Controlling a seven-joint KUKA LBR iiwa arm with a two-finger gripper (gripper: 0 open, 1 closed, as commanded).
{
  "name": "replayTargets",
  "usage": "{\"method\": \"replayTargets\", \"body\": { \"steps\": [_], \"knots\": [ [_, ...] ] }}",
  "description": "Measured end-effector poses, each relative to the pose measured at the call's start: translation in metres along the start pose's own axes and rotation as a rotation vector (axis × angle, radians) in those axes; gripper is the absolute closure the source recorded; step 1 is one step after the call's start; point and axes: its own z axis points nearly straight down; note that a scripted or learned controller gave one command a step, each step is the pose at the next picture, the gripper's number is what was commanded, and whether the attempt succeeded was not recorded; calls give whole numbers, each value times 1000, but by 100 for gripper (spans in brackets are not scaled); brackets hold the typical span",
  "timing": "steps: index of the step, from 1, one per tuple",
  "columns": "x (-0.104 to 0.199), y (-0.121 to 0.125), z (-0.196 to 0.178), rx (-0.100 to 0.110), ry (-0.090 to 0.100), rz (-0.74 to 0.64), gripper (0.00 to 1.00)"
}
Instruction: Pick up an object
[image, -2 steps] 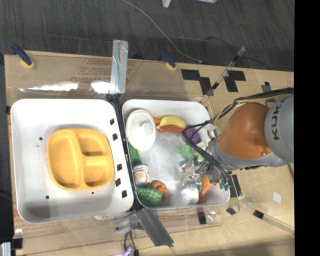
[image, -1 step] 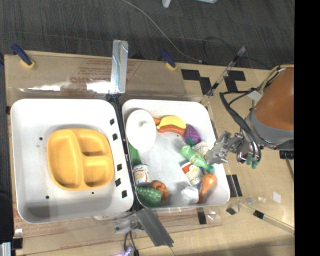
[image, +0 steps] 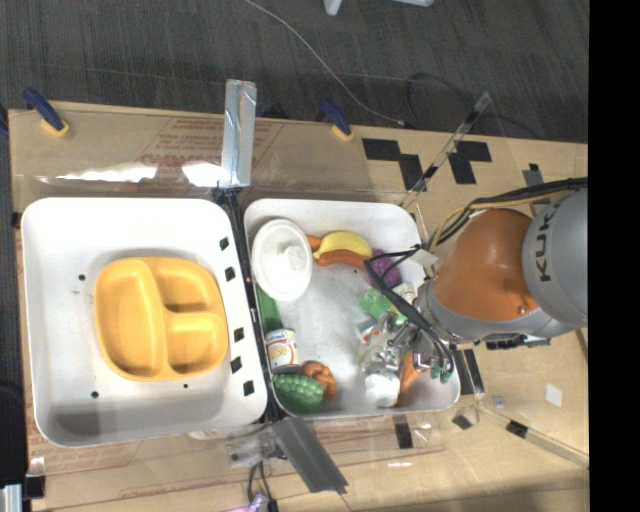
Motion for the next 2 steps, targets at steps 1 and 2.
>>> {"method": "replayTargets", "body": {
  "steps": [1, 2],
  "knots": [
    [0, 0, 0, 0, 1, -1, 0],
    [-2, 1, -11, 0, -3, -7, 100]
  ]
}}
